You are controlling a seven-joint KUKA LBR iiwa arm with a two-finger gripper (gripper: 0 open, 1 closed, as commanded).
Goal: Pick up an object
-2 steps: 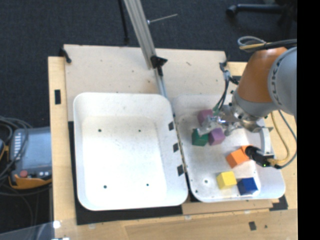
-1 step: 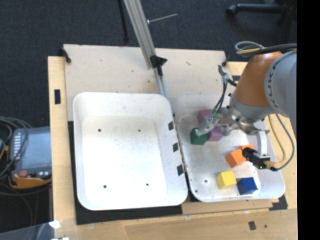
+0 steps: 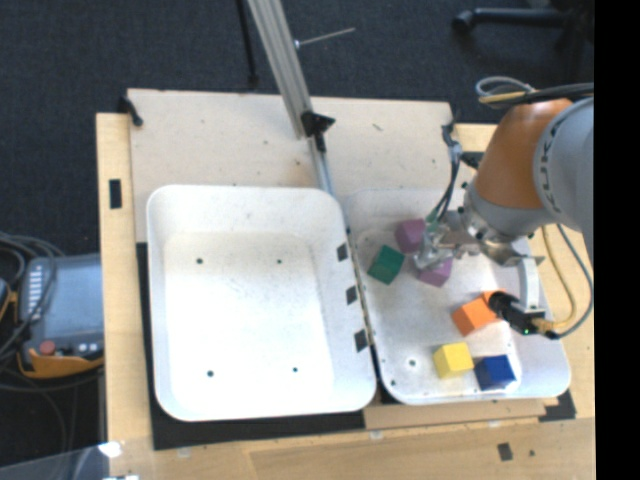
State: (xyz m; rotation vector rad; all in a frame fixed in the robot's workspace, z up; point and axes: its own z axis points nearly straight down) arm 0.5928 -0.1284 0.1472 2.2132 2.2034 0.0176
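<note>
Camera view looked down at a slant on two white bins side by side, and every place below was taken from the right bin point(image 3: 400, 373), whose near rim sat closest to the lens. Nearest that rim lay a blue cube point(image 3: 495, 371) touching a yellow cube point(image 3: 452, 359); a little farther in, toward the bin's right wall, sat an orange cube point(image 3: 475, 314). Past the bin's middle a green cube point(image 3: 385, 264) rested tilted near the left wall, and just beyond it lay two purple blocks, one point(image 3: 410, 234) farther back and one point(image 3: 434, 272) directly under the tool point(image 3: 434, 258). Whether the tool was wide or narrow could not be told, since the wrist and its cables hid the tips, and no block was visibly between them. The purple block under the tool seemed the likely target. Judged from its look, it was a small, light, rigid piece with flat faces, not fragile, perhaps a bit slick, best taken across two opposite flat sides near its middle, square on so it would not twist out. Farthest back, the grey arm point(image 3: 560, 168) with its orange band rose over the bin's far right corner, above the surface point(image 3: 230, 138).
</note>
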